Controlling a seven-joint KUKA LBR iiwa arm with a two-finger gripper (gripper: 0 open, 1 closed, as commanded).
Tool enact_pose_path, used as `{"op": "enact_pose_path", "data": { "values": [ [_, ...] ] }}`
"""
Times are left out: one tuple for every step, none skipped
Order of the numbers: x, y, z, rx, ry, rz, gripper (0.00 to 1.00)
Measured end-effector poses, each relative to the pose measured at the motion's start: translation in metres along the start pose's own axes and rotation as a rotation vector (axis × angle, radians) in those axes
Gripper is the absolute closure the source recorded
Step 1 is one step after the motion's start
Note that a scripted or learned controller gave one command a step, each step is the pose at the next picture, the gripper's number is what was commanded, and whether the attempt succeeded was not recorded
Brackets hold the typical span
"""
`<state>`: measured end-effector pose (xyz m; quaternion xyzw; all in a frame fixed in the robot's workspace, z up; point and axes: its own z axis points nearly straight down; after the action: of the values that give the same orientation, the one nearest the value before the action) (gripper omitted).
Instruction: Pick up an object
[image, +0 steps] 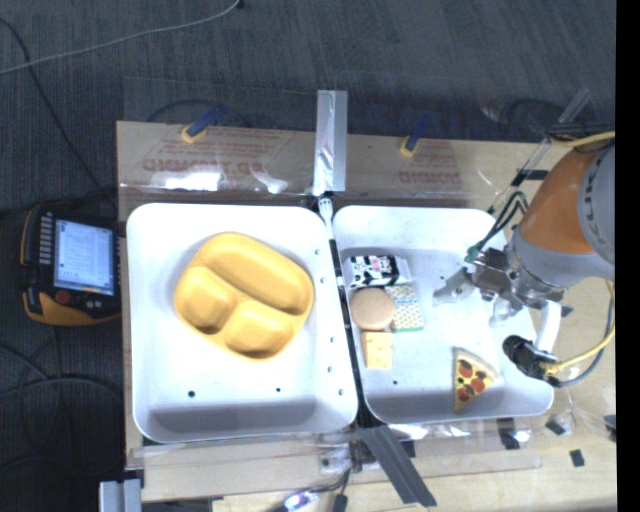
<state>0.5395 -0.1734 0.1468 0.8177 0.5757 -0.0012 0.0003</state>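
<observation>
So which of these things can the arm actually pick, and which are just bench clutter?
Pickable:
yellow foam lump, left bin
patterned black-and-white item
round tan disc
yellow square
pizza slice toy

Clutter:
handheld screen unit on the floor
orange clips at the bench's back edge

From my remote station, red lettering on the clear plastic sheets behind the bins stays too blurred to read.

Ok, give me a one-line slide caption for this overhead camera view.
KUKA arm reaches into the right bin beside a toy pizza slice; a big yellow object sits in the left bin.
</observation>
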Motion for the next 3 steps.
{"op": "enact_pose_path", "data": {
  "values": [
    [0.021, 0.003, 0.052, -0.018, 0.004, -0.062, 0.0],
    [-0.033, 0.0, -0.01, 0.0, -0.001, -0.027, 0.0],
    [0.04, -0.006, -0.008, 0.002, 0.001, -0.099, 0.0]
  ]
}}
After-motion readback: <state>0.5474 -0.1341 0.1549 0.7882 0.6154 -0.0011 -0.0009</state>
